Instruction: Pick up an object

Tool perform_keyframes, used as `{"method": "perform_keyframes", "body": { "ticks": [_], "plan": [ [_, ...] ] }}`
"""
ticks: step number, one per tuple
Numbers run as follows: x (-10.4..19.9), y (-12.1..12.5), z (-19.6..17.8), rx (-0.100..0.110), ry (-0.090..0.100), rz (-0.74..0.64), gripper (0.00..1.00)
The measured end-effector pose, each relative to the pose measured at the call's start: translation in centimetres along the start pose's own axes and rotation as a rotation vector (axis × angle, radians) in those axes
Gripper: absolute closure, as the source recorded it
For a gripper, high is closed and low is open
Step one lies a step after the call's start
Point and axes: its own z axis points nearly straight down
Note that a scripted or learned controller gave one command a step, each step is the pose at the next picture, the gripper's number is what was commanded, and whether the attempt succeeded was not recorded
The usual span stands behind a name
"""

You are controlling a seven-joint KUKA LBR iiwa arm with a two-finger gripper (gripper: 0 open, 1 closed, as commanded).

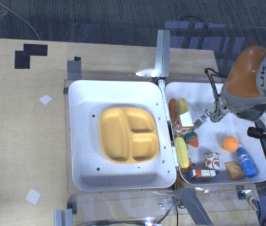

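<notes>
Right bin (260,175) holds the clutter: corn (182,153), orange ball (230,143), blue bottle (246,163), can (211,160), brown block (234,170). Pincer (202,120) low over the bin's left side, beside a white box (186,121); grip state cannot be told. Left bin (81,173) carries a yellow tray (127,134).

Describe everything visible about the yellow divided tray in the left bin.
The yellow tray is a rounded, plastic-looking dish with three compartments: one long section on its left and two smaller ones stacked on its right. It lies flat, open side up, near the middle of the left white bin, resting on the bin floor. All its compartments look bare. Nothing else touches it; the gripper is over the right bin, well apart from it.
</notes>
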Motion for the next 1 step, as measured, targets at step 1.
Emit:
{"method": "perform_keyframes", "body": {
  "ticks": [1],
  "plan": [
    [-0.28, 0.37, -1.52, -0.01, -0.012, -0.003, 1.0]
  ]
}}
